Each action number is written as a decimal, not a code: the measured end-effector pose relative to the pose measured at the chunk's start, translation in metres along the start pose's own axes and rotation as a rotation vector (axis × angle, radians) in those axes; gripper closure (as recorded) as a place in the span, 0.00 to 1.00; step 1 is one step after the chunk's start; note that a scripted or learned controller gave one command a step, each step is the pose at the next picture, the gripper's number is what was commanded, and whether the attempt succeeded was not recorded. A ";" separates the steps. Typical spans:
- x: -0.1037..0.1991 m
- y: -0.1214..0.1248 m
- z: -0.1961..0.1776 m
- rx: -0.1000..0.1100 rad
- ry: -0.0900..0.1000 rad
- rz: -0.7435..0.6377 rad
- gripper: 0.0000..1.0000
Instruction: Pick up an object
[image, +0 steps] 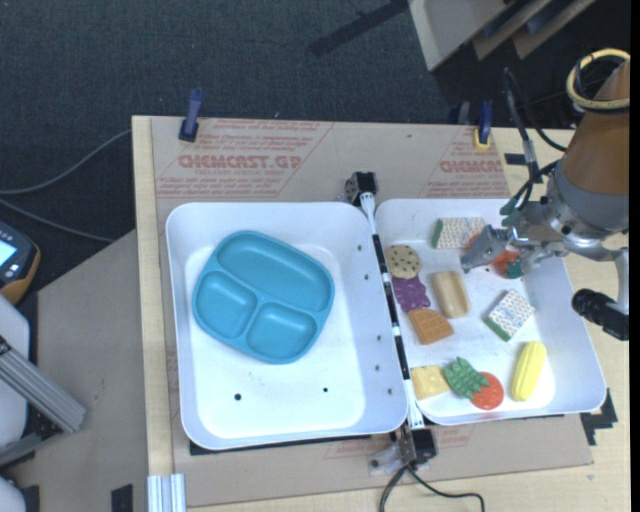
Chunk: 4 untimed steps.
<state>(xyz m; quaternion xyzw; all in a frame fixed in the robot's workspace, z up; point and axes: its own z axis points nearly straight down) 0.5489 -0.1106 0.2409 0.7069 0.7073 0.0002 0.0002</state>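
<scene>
The right bin holds several toy foods. Among them are a round cookie, purple grapes, a tan bread roll, an orange waffle piece, a yellow cheese wedge, a green leafy piece, a red tomato, a yellow corn cob and two speckled packets. My gripper hangs low over the bin's upper right part, open. Its fingers straddle a small red and green item, which is partly hidden.
The left bin holds a blue divided plate. A black hinge strip runs between the bins. Blue clamps grip the board's far edge. A black part of the arm overhangs the right bin's right rim.
</scene>
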 end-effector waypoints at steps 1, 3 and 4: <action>-0.039 0.076 0.117 -0.009 -0.003 -0.001 0.00; -0.074 0.116 0.146 0.007 0.001 -0.001 1.00; -0.010 0.118 0.092 -0.003 0.000 -0.004 1.00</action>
